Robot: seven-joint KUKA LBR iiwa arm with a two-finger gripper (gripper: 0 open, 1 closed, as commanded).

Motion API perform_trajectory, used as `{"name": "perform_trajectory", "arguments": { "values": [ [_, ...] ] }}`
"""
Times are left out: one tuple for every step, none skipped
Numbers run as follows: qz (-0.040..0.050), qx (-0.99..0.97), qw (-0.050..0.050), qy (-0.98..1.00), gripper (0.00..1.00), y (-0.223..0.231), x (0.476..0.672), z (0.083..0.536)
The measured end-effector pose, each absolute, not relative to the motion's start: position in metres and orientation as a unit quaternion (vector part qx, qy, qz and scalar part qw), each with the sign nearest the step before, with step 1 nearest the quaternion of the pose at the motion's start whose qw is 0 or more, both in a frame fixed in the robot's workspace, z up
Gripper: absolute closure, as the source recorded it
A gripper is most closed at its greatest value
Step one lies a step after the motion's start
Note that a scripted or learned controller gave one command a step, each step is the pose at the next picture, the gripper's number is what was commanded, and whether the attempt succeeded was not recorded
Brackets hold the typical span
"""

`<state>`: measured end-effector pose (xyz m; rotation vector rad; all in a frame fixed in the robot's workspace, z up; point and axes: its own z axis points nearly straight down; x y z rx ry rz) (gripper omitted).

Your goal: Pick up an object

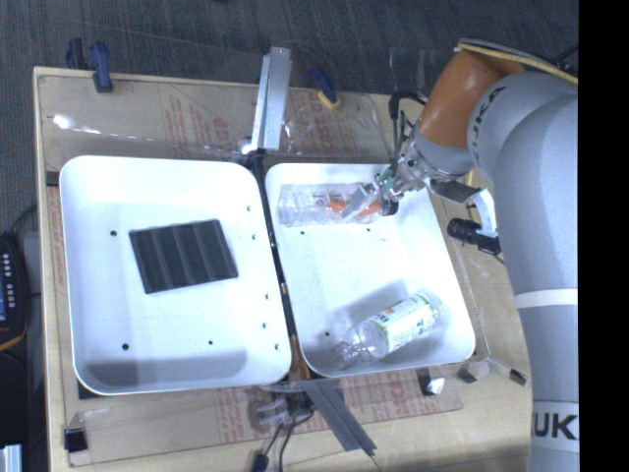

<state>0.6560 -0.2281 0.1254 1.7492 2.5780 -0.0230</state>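
Observation:
In the right bin [432,254] two clear plastic bottles lie on their sides. One with an orange label [319,205] rests along the far wall. The other, with a green and white label [393,327], lies near the front right corner. My gripper [385,191] is low at the far right of this bin, right at the right end of the orange-label bottle. The wrist hides where the gripper meets the bottle. A dark ribbed rectangular pad [184,255] lies flat in the left bin [98,195].
The grey arm with its orange band [462,96] reaches in over the right bin's far right corner. A metal bracket [270,96] stands at the back between the bins. Blue clamps [98,62] hold the bench's back edge.

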Motion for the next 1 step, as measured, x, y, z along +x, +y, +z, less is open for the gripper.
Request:
{"name": "perform_trajectory", "arguments": {
  "values": [
    [-0.0058,0.559,0.022,0.829,1.00,-0.2297,0.6611,0.1472]
  ]
}}
